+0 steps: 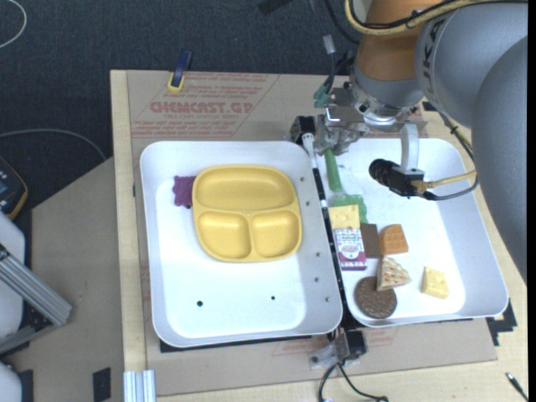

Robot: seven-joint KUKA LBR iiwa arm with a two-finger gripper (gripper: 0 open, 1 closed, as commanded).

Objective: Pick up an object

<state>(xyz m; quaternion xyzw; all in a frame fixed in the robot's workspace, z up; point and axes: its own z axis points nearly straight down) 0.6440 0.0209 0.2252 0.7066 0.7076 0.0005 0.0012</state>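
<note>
Just below the tool, a green stick lies apart.

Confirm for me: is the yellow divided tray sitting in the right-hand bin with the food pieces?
No, the yellow divided tray lies in the left bin, while the small food pieces such as the round brown cookie are in the right bin.

The yellow divided plate occupies the left bin's upper half; its lower floor is open. Toy foods crowd the right bin's left side, leaving the right side open.
</note>
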